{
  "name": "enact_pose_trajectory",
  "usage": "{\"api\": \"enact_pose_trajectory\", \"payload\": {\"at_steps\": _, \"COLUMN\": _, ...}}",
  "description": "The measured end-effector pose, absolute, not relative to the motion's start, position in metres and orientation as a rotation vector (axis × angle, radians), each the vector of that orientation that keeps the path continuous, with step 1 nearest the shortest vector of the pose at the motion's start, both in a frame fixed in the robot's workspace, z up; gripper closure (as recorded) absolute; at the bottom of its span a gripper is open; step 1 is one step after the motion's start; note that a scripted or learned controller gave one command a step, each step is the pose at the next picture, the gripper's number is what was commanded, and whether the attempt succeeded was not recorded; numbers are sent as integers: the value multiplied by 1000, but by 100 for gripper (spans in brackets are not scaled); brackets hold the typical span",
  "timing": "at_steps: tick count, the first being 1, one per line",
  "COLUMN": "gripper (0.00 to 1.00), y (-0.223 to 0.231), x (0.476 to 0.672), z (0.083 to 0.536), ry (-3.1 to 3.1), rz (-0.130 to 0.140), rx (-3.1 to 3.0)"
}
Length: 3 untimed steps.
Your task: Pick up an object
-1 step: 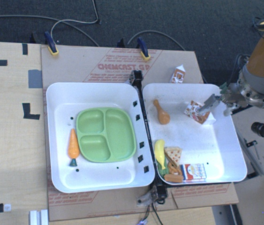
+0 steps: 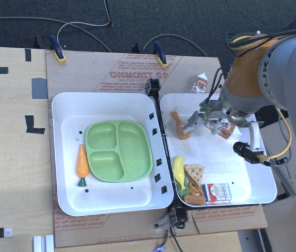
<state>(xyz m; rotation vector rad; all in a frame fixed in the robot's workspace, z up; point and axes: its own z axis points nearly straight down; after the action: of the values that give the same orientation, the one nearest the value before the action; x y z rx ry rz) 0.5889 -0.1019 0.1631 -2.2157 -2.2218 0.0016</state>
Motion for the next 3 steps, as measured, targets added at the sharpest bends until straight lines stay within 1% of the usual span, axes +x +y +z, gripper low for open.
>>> {"api": "enact_pose_trajectory", "payload": {"at_steps": 1, "gripper": 0, "y": -95, "x": 622, "z": 86, "ry": -2226, "rz": -2, "rx": -2221}}
{"api": "enact_pose_trajectory", "payload": {"at_steps": 2, "gripper": 0, "y": -97, "x": 650, "z": 86, "ry": -2225, "rz": -1, "rx": -2220}}
{"api": "enact_pose_trajectory", "payload": {"at_steps": 3, "gripper": 100, "y": -97, "x": 650, "z": 96, "ry": -2227, "rz": 0, "rx": -2219}}
